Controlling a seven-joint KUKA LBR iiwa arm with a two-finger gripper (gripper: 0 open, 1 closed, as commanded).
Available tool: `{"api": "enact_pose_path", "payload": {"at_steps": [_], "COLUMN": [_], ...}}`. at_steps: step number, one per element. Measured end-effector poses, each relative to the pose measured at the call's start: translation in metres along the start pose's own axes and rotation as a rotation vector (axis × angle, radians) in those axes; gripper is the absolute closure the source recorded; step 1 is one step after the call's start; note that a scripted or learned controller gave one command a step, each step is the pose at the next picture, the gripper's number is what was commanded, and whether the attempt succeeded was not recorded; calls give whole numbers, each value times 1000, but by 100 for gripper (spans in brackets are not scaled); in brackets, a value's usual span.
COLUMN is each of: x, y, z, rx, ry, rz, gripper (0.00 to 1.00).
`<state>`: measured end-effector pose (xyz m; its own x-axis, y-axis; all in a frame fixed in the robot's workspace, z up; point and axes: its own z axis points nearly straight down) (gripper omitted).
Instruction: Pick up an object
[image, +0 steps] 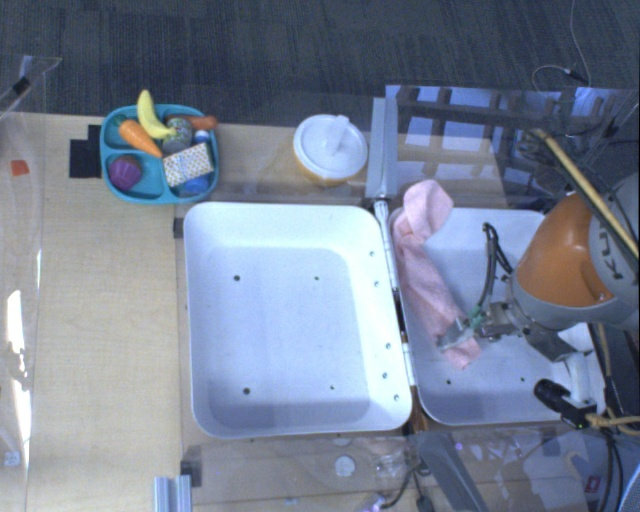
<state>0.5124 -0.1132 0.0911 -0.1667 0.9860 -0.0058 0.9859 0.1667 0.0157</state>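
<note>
**A:** Where is the thing to be picked?

**B:** A pink cloth (424, 270) lies in the right bin (520, 405), draped from the bin's upper left corner down along its left wall towards the middle of the frame's right half. The left bin (290, 420) sits beside it.

**A:** And the gripper?

**B:** The gripper (466, 330) is at the cloth's lower end, low over the bin floor. It looks to be touching the fabric there, but I cannot tell whether it is apart or pinched on a fold.

**A:** So how should the grasp go?

**B:** My judgement: bite well into the bunched lower end, not a thin edge, close fully, then lift straight up and slowly. The cloth is long and limp, so it will trail; rise high enough that the upper part clears the wall between the bins. A shallow pinch would likely slip free.
</note>
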Motion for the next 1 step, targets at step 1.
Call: {"api": "enact_pose_path", "payload": {"at_steps": [1], "x": [0], "y": [3], "z": [-12], "rx": [-6], "ry": [-2], "rz": [-1], "gripper": [100]}}
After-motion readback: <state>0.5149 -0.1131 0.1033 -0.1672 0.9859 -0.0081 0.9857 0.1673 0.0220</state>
